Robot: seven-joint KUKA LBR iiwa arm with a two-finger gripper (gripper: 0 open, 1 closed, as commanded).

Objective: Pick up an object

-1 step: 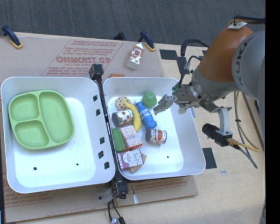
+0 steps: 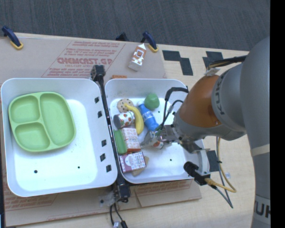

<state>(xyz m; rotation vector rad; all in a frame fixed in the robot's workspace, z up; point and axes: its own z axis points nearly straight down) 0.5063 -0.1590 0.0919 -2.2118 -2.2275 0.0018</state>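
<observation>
A: Yellow plastic banana (image 2: pixel 137 119) sits in the right white bin (image 2: pixel 178 167), long axis running up-down, just left of the gripper (image 2: pixel 157 139)?

B: Yes, blue bottle (image 2: pixel 149 118) between them. Gripper state: cannot tell, wrist hides it.

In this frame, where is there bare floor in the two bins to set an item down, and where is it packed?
Left bin: bare floor below and right of the green divided plate. Right bin: a small bare patch at its lower right, under the arm. Crowded: the right bin's left half, around the banana, blue bottle and cartons.
</observation>
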